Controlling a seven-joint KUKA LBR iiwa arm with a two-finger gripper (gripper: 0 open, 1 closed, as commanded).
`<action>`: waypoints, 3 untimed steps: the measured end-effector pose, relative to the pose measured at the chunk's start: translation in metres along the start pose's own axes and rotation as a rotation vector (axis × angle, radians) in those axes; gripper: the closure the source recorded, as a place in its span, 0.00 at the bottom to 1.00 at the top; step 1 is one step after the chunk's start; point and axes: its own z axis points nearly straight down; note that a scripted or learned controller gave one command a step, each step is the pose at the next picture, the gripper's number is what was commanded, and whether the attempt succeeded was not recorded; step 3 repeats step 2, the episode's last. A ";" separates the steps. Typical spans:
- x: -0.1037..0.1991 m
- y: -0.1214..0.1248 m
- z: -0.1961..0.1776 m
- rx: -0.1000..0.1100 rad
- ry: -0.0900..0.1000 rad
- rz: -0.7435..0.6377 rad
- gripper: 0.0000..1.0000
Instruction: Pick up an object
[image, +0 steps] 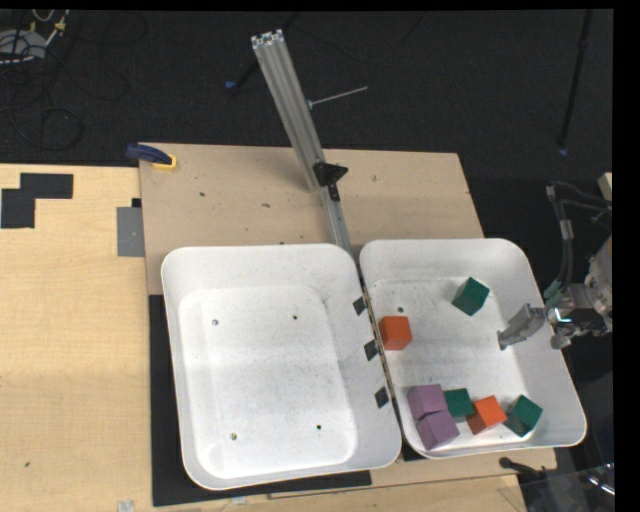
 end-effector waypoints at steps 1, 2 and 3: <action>-0.001 0.001 -0.002 -0.005 -0.001 0.003 0.00; 0.010 0.001 0.051 0.001 0.001 0.003 0.00; 0.010 0.001 0.051 0.001 0.001 0.003 0.00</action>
